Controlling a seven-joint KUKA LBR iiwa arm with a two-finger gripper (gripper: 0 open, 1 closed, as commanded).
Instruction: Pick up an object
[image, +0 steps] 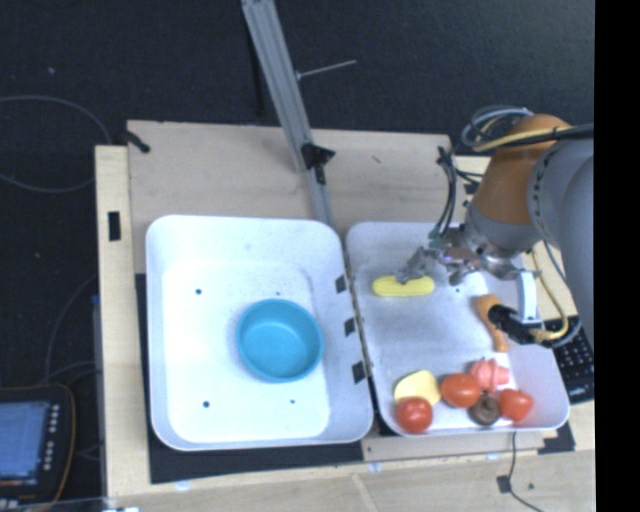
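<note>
Right now gripper (415, 268) hangs low in the right bin (440, 330), tips just above/beside the yellow banana-shaped toy (403, 287); can't tell if open or closed. Prob lined up w/ it as pick target. Tomatoes (462, 390) etc. crowd the near corner.

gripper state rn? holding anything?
Gripper: cannot be told. It sits low in the right bin, right beside the yellow banana-shaped toy; no object is seen held.
</note>
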